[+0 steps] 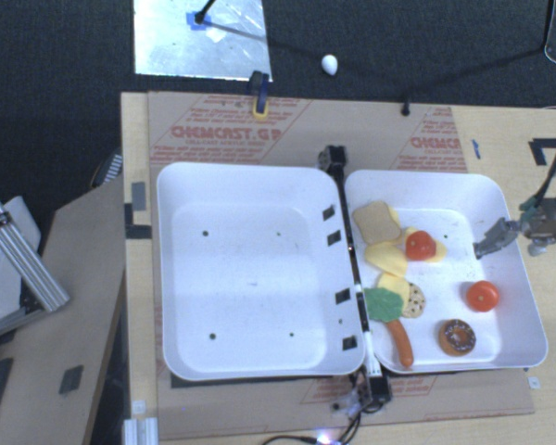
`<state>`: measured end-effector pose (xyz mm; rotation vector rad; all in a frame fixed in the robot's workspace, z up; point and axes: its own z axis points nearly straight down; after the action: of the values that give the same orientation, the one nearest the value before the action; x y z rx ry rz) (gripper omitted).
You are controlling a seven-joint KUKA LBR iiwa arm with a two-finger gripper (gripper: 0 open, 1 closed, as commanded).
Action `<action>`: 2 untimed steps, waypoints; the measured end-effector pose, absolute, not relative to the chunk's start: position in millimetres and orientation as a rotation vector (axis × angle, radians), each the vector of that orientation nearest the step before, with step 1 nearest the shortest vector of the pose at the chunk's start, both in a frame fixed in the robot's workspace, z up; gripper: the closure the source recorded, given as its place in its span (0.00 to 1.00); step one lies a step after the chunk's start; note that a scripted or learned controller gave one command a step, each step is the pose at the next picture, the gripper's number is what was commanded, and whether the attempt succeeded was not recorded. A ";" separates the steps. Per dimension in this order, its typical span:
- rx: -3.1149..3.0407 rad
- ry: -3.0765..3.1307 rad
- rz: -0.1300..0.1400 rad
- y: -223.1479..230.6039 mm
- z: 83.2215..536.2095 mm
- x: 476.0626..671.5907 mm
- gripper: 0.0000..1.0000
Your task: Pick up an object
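Here, left bin [250, 267] sits on worktop [139, 276], white floor bare. Right bin [514, 341] just beside it, holding toy food. Bread slice [377, 221] near divider, cheese wedge [386, 257] below it, tomato [420, 245] touching cheese's right edge. Green leaf [384, 303] and cookie [413, 299] lower, sausage [401, 343] at front edge. Doughnut [457, 337] right of sausage, second tomato [483, 295] above it, apart. Gripper [493, 238] at far right over bin's right side, nothing seen in it; cannot tell how wide it stands.
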<state>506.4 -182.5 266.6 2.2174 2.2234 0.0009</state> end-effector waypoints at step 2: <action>2.210 2.224 0.009 -104.6 86.5 488.7 0.00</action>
<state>488.7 -104.6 86.5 2.2101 2.2238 0.0088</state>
